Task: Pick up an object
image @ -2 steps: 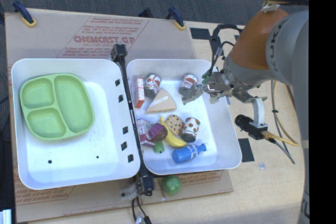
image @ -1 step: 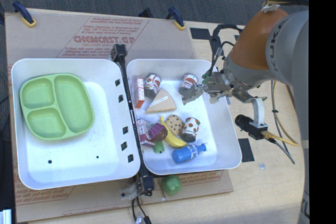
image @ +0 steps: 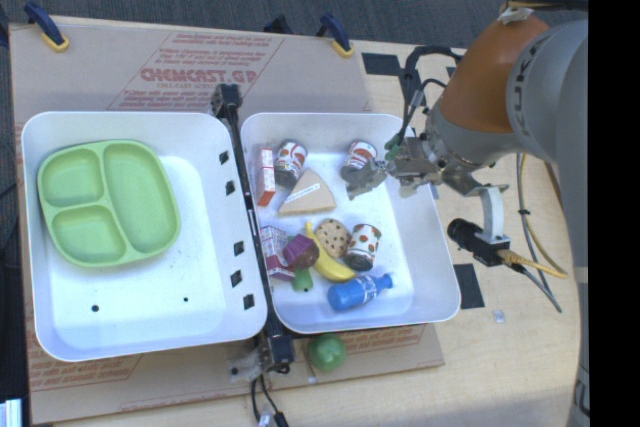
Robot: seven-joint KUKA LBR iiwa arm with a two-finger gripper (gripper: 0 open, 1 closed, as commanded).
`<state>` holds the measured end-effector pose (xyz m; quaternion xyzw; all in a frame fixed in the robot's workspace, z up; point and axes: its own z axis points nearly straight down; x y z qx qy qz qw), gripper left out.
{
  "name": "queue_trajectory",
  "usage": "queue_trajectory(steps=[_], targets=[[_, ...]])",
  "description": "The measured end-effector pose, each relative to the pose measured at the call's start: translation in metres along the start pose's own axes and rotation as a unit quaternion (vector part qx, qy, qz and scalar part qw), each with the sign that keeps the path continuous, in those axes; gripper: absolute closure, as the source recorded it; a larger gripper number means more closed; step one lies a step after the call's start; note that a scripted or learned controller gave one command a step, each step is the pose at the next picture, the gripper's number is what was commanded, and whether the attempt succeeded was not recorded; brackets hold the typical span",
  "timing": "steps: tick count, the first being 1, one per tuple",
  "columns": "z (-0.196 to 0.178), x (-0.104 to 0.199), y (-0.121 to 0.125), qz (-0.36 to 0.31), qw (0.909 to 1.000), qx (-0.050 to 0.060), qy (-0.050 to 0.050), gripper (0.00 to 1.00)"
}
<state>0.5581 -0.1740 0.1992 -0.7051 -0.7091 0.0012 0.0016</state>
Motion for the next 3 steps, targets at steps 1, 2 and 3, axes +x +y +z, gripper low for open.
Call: queue_trajectory(steps=[1, 2, 3], targets=[[0.108, 0.034, 0.096, 0.000, 1.0000, 0.000, -0.001, 0.00], [0.097, 0.035, 0.098, -0.002, 1.0000, -0.001, -0.001, 1.00], [0.006, 0.130, 0.100, -0.001, 1.0000, -0.002, 0.001, 1.00]])
